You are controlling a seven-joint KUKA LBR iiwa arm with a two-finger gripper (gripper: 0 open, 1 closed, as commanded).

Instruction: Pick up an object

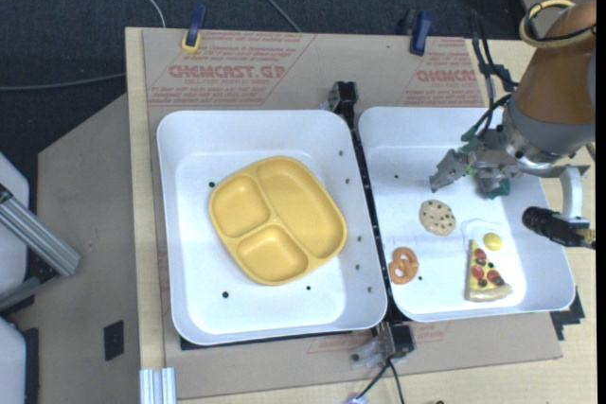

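Bench with two shallow white bins side by side on a brown cardboard sheet (284,57). Left bin (180,203) holds a yellow divided plate (276,219), three compartments, sitting roughly mid-bin and turned at an angle. Right bin (398,132) holds the small toy food items, all in its near half.

Cookie (437,218): round, tan, dark chip specks, lying flat around the middle of the right bin. Pretzel (403,265): small, orange-brown, twisted loop shape, near-left of the cookie, close to the bin's left wall. Pizza slice (487,271): pale yellow wedge with red and dark toppings, crust edge toward the near side, point toward the far side, right of the pretzel. A small yellow blob sits at the tip of the slice; can't tell if it is a separate item or part of the slice. The three items are apart from each other, none touching.

Arm comes in from the right, orange band visible above the wrist. Gripper (471,170) is over the far half of the right bin, just beyond the cookie on its far-right side. One grey finger (448,171) angles out to the left, a greenish part shows to its right. Nothing visible between the fingers; how far they are spread can't be told from this angle.

Blue clamps (419,31) sit on the far edge of the cardboard.
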